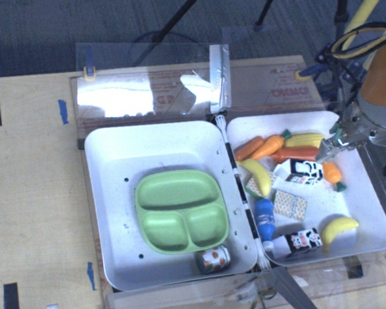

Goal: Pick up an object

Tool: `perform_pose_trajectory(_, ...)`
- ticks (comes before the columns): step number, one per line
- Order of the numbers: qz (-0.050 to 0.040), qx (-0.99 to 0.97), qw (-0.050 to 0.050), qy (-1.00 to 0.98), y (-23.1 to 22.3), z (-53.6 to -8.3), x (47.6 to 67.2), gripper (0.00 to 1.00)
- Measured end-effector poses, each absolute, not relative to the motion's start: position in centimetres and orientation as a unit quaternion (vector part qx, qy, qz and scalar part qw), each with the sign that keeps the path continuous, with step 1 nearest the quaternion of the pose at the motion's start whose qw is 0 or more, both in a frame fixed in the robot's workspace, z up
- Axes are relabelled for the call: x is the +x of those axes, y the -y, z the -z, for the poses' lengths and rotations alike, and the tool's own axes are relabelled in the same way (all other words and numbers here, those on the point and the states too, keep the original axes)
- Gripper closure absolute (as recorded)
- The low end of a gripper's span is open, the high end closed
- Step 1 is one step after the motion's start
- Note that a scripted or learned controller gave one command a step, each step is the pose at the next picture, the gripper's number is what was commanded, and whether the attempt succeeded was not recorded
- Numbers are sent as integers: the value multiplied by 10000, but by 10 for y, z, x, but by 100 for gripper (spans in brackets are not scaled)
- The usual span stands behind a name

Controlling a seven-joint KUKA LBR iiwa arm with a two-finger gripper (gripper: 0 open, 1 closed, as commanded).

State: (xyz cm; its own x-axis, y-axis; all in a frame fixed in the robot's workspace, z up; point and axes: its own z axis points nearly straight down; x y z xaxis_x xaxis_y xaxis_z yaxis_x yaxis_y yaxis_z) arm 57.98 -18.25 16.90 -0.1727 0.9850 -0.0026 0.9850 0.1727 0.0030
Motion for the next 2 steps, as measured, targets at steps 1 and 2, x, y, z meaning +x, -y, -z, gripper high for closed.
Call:
perform_pose_trajectory(1,-5,7245,8,-6892,87,-214,573,100)
perform_pose_trajectory(2,8,6806,-12,-7326,123,-249,517,100)
